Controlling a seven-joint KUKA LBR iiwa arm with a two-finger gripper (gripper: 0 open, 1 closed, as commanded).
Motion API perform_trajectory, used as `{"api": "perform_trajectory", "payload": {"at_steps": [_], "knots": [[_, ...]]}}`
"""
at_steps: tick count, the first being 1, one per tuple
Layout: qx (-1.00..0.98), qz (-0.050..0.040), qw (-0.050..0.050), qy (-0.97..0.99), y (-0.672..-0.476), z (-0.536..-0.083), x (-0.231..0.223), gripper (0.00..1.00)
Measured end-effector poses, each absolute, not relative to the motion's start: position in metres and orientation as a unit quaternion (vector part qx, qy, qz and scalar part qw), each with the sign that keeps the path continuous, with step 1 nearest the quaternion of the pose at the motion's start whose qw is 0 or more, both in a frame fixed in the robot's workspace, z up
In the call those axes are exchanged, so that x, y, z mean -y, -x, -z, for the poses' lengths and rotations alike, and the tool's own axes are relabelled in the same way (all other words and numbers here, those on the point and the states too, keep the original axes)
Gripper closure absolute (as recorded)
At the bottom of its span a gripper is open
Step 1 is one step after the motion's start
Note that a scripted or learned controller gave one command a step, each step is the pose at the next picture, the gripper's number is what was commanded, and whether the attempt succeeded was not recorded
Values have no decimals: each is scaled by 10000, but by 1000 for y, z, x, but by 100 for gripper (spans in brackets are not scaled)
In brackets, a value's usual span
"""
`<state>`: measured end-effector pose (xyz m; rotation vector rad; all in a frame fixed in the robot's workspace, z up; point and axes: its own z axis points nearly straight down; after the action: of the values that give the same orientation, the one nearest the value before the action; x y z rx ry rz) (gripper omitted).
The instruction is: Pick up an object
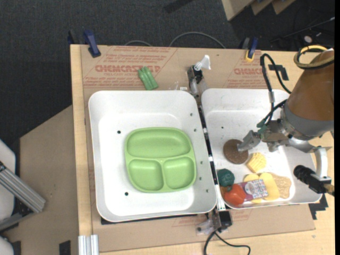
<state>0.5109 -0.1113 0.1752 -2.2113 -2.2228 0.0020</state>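
Operator: Report the target and its location.

Arm: My candidate is the brown disc (235,151). It lies flat on the floor of the right bin (228,102), and I use that bin as the reference. The disc sits near the bin's middle, toward its left wall. My pincer (254,140) hangs just beside the disc, on the side away from that wall. I cannot tell from this view whether it is wide or narrow, and nothing is visibly held.

Operator: Handling properties?

Arm: Judged light, stiff and thin. A flat disc offers little height, so I would take it across its rim, at opposite edges. Slippage against the smooth bin floor is a likely fault.

Operator: Obstructions?

Arm: The yellow block (256,162) lies just beside the disc, toward the bin's front. Further front, crowded against the front wall, are the green ball (226,177), the red tomato (234,195) and a wrapped yellow piece (261,187). The left bin (106,116) holds a green divided tray (159,159), well apart from my approach.
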Motion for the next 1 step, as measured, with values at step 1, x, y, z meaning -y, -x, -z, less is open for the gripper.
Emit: {"api": "perform_trajectory", "payload": {"at_steps": [1], "knots": [[7077, -14, 31, 7065, -536, -119, 110, 0]]}}
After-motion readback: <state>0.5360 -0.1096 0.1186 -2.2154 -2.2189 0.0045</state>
